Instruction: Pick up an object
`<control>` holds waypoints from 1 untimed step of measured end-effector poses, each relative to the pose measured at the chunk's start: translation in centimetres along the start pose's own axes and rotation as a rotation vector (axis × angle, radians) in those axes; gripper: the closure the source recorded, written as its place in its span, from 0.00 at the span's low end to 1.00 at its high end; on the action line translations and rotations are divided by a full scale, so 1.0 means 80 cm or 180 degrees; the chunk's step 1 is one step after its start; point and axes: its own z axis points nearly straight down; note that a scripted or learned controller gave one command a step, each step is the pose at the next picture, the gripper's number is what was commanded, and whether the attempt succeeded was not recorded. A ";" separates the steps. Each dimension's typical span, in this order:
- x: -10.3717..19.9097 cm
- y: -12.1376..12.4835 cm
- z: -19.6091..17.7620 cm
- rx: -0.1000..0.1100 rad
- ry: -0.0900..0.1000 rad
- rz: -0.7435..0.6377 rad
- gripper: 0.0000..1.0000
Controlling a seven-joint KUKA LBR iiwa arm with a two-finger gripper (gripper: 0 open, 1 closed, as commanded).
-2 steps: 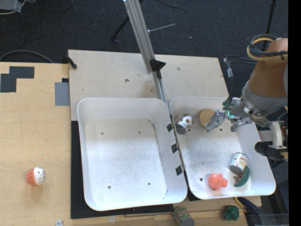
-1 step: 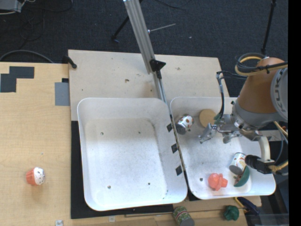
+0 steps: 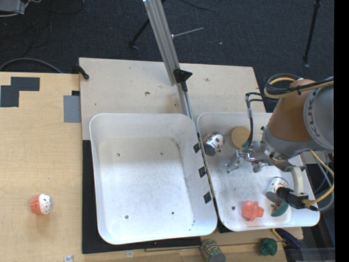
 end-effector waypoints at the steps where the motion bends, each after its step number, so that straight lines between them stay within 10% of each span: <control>1: 0.001 0.001 0.026 -0.0020 -0.0005 0.0004 0.00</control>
